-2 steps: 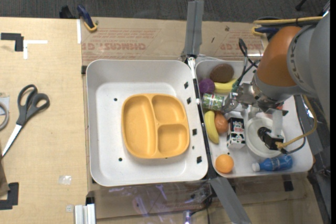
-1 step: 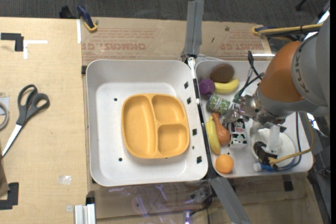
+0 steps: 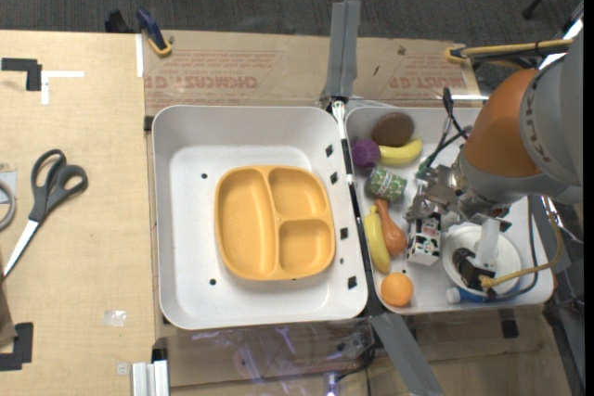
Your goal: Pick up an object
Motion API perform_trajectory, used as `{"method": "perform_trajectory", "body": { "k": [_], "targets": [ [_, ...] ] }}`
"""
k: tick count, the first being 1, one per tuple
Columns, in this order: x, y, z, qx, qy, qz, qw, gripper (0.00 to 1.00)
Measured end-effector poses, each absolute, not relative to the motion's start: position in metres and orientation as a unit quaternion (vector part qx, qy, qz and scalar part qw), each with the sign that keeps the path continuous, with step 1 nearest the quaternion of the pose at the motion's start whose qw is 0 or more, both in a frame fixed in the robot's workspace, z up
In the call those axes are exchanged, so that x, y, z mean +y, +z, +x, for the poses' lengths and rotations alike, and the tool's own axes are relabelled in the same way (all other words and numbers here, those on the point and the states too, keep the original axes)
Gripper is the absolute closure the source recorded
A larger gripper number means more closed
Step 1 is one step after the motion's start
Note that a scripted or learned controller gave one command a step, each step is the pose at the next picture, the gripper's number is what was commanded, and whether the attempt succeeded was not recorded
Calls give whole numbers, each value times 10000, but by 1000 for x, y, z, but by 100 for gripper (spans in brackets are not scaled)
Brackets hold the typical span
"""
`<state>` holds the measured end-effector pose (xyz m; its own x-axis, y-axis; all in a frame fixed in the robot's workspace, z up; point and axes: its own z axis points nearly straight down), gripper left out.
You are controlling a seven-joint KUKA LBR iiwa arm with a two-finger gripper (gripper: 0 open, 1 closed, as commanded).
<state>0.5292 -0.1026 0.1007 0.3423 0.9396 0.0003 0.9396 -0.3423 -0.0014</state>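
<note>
- Two white bins sit side by side on the bench: the left bin (image 3: 176,227) and the right bin (image 3: 529,292).
- One orange plate (image 3: 275,222) with three parts lies in the middle of the left bin.
- Lots of little things lie in the right bin.
- At the top are a brown ball (image 3: 393,126), a purple ball (image 3: 365,152) and a small yellow banana (image 3: 401,153).
- Below them is a green can (image 3: 387,185) on its side.
- Next come a long yellow banana (image 3: 377,240), an orange drumstick (image 3: 392,232) touching it, and a round orange (image 3: 396,290) at the bottom.
- A white box with black spots (image 3: 424,246) is just beside the drumstick.
- A white bowl (image 3: 483,266) sits in the bottom right part of that bin.
- The gripper (image 3: 434,204) hangs low over the right bin, just above the spotted box.
- I cannot tell if it is grabbing anything or not.
- Black scissors (image 3: 45,190) lie on the wood far to the left.
</note>
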Motion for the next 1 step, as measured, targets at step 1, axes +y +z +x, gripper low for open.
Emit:
{"method": "perform_trajectory", "body": {
  "k": [1],
  "targets": [
    [-39,191,557,-5556,15,-8315,6,100]
  ]
}}
